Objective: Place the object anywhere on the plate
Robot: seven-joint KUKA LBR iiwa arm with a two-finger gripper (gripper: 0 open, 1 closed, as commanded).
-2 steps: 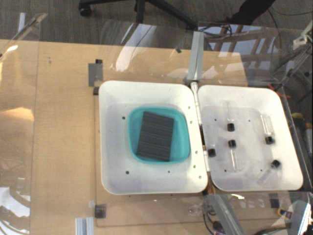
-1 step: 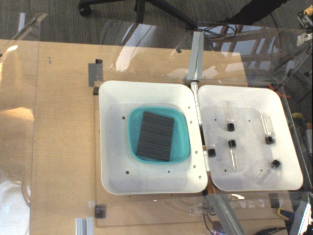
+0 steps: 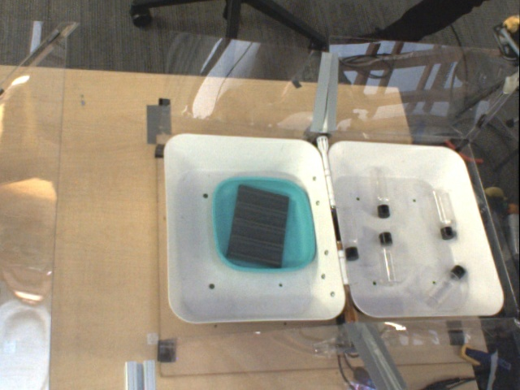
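Observation:
A teal square plate (image 3: 302, 232) sits in the middle of the left white bin (image 3: 183, 218). A dark grey ribbed rectangular block (image 3: 258, 226) lies flat on the plate, slightly tilted, well inside its rim.
The right white bin (image 3: 479, 242) holds several clear tubes with black caps, such as one (image 3: 382, 197) near its centre and another (image 3: 444, 214) to the right. Clear plastic shields stand behind the bins. An office chair base (image 3: 231, 2) is on the floor beyond the bench.

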